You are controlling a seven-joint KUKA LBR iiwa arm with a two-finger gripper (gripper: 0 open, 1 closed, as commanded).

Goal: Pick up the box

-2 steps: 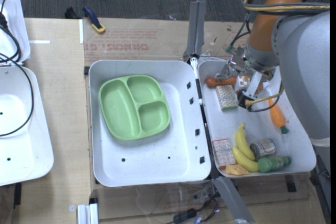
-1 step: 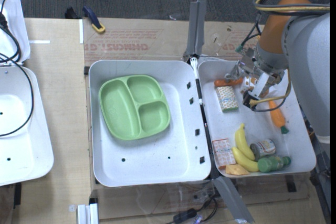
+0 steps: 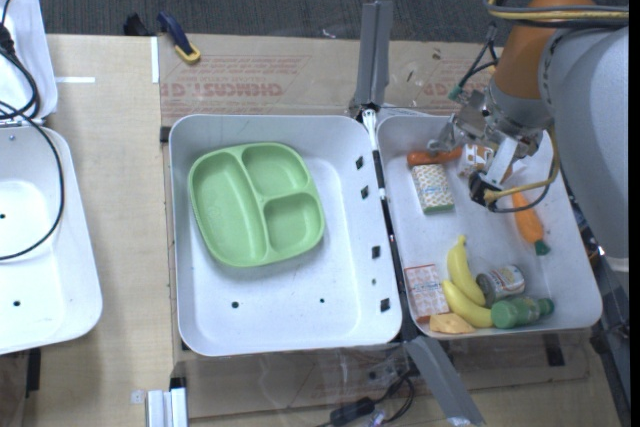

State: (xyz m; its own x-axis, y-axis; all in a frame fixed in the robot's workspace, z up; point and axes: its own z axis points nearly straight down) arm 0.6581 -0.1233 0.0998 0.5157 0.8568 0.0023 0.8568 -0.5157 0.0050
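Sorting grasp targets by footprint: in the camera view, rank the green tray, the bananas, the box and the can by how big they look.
1. green tray, by far the largest
2. bananas
3. box
4. can, though it looks close to the box in size, so that order is unsure

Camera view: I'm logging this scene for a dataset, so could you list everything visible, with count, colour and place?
Shallow plastic bins: two, white; left bin, right bin, side by side on the bench.
Divided plastic plate: one, light green; in the left bin.
Small patterned box: one, white and green; upper part of the right bin.
Flat printed packet: one, white and red; lower left of the right bin.
Bananas: one bunch, yellow; lower right bin.
Small tin can: one, grey; beside the bananas.
Plastic bottle: one, green; lying at the bin's lower edge.
Carrot-shaped toy: one, orange; right side of the right bin.
Pincer: one, dark; above the right bin's upper part.
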